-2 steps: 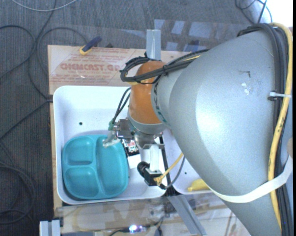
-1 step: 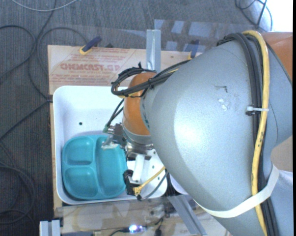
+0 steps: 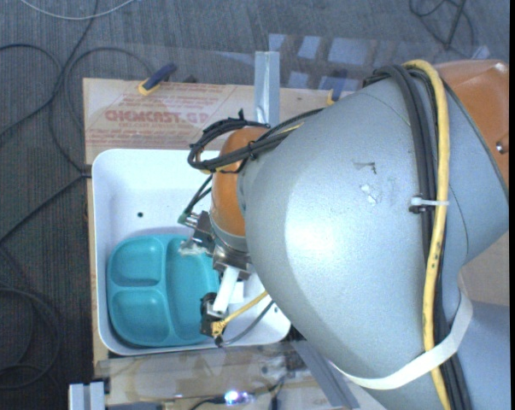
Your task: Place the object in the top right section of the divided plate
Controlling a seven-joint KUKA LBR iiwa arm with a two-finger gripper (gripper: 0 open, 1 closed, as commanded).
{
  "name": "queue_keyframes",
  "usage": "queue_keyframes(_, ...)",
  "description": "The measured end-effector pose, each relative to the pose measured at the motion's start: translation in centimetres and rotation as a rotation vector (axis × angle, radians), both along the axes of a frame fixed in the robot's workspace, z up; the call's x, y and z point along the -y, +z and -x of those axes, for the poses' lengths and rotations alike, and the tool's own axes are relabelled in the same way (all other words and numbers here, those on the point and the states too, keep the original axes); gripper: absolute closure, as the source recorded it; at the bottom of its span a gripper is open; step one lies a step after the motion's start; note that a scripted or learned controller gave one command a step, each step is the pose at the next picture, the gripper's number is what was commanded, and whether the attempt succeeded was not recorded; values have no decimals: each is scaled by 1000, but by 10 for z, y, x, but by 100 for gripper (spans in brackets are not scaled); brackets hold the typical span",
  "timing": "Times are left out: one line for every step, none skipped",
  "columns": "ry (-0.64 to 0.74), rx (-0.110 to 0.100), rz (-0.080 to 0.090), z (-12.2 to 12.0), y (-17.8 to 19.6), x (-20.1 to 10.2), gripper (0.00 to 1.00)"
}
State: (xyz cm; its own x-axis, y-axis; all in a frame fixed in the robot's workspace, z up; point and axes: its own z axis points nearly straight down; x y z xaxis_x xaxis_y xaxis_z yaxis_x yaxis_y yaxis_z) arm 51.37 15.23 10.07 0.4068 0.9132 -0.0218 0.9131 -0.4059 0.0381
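Note:
A teal divided plate (image 3: 146, 293) lies in the front left of the left white bin (image 3: 129, 178). Two of its sections show on the left side; its right part is hidden under the arm. My gripper (image 3: 213, 254) hangs over the plate's right edge, below the orange band. The big grey arm covers most of it. No object shows between the fingers or on the plate's visible sections.
The grey arm body (image 3: 368, 237) fills the right of the view and hides the right bin. A wooden board (image 3: 155, 114) with red lettering lies behind the left bin. Cables (image 3: 35, 75) run over the dark carpet to the left.

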Motion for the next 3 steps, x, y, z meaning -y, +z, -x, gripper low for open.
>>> queue_keyframes(-10,-10,20,2,5,12,100)
queue_keyframes(413,-36,-25,30,135,-7,100)
queue_keyframes(413,-36,-25,30,135,-7,0)
